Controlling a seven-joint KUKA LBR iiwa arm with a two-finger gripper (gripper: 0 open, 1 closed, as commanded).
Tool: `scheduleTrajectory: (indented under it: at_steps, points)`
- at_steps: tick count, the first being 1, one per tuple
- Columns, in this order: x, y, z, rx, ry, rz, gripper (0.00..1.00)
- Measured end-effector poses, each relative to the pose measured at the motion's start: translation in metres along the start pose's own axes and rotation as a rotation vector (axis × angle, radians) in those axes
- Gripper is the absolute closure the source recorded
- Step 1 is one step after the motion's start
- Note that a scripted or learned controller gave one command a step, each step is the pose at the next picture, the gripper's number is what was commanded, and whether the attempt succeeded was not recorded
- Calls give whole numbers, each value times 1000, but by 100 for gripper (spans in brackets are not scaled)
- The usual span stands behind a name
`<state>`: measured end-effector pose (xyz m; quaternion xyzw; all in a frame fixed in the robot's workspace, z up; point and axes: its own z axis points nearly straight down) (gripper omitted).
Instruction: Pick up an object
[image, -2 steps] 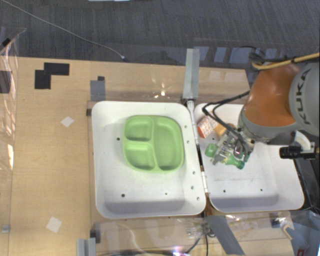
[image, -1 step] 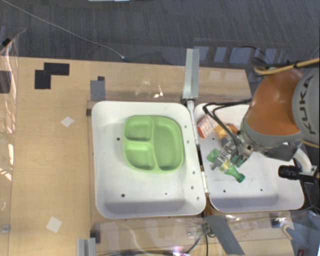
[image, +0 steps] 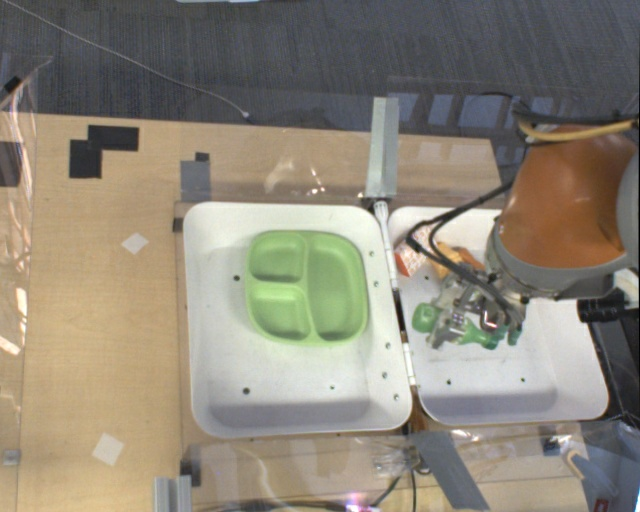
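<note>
In the right bin (image: 540, 395), my gripper (image: 462, 325) hangs low over a green bottle-like object (image: 428, 319) that lies on its side. The metal fingers stand right at the green object, touching or just above it; I cannot tell whether it is between them. Just behind the gripper lies a red and white packet (image: 408, 260) with an orange-yellow item (image: 458, 257) beside it, partly hidden by the arm's black cables. The orange band of the arm (image: 575, 195) covers the bin's back right part.
The left bin (image: 215, 330) holds a green divided plate (image: 305, 286) with three compartments near its middle. A metal divider rail (image: 381, 160) runs between the bins at the back. Black tape marks (image: 100, 148) lie on the wooden bench at far left.
</note>
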<state>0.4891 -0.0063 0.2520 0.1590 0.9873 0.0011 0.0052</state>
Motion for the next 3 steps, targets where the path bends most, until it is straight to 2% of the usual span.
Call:
scheduleTrajectory:
  at_steps: [1,2,3]
  points:
    - [-4,-10,-22,0,-1,-329,100]
    - [-11,9,38,3,6,228,100]
    - [4,17,45,5,5,789,100]
